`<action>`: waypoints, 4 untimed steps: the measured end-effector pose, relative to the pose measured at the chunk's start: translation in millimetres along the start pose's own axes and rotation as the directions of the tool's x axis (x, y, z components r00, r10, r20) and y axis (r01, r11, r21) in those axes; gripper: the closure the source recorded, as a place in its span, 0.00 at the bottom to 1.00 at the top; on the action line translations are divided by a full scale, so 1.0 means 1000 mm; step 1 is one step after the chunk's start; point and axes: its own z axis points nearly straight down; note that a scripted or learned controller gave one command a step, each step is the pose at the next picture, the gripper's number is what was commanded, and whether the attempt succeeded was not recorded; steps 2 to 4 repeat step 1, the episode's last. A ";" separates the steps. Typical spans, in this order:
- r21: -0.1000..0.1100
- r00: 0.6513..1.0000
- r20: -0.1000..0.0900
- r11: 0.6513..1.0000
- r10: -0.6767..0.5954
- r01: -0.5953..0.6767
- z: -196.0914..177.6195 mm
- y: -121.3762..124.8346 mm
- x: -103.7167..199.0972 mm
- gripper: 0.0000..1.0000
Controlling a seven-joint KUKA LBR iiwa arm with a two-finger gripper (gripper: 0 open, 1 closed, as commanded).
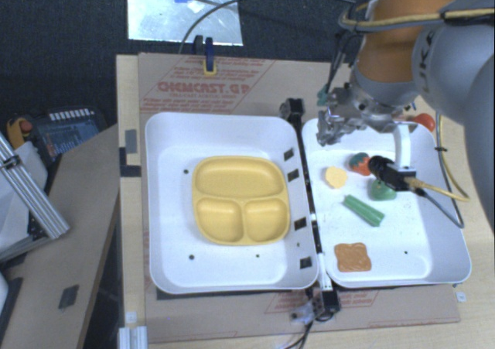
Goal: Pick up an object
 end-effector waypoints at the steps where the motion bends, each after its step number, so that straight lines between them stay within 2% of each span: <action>1: -0.002 1.000 0.001 1.000 0.000 0.000 0.012 0.020 0.051 1.00; 4: -0.002 1.000 0.001 1.000 0.000 0.000 0.012 0.020 0.051 1.00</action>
